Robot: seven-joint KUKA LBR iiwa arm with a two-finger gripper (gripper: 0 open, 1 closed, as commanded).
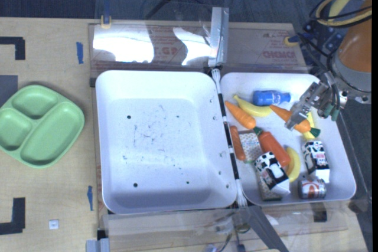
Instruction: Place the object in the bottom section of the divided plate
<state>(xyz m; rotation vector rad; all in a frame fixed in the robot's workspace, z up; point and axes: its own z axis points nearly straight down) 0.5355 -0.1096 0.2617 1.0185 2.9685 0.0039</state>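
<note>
The green divided plastic plate (39,125) lies at the left edge of the counter (47,209), well apart from the bins. In the right white bin (345,177), near its far right corner, the gripper (299,110) is closed on a small orange toy carrot (290,114), whose long axis runs left to right, with the tip toward the left.
</note>
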